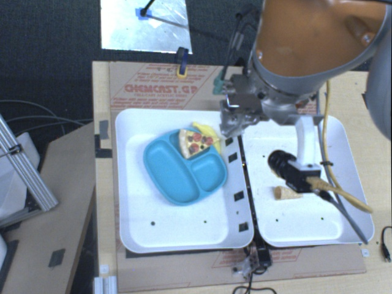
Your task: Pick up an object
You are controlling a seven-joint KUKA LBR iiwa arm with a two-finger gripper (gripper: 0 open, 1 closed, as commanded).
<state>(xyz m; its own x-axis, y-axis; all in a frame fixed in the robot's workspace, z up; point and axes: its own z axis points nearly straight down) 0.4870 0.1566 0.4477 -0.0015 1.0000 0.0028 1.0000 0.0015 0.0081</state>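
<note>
A blue divided plate (177, 173) lies in the left bin (131, 225). A toy pizza slice (196, 143) rests on the plate's far right corner, and a yellow piece (205, 129) lies just behind it. In the right bin (306, 228), a small tan chunk (283, 193) lies near the middle. My gripper (230, 127) hangs over the rim where the two bins meet, just right of the pizza slice and the yellow piece. The grey wrist hides its upper part, and I see nothing held in it.
Both bins sit on a printed cardboard sheet (159, 87). A shiny metal sheet (144, 17) lies at the back left. An aluminium frame (24, 176) stands off the bench to the left. Small black tabs (237, 196) line the wall between the bins.
</note>
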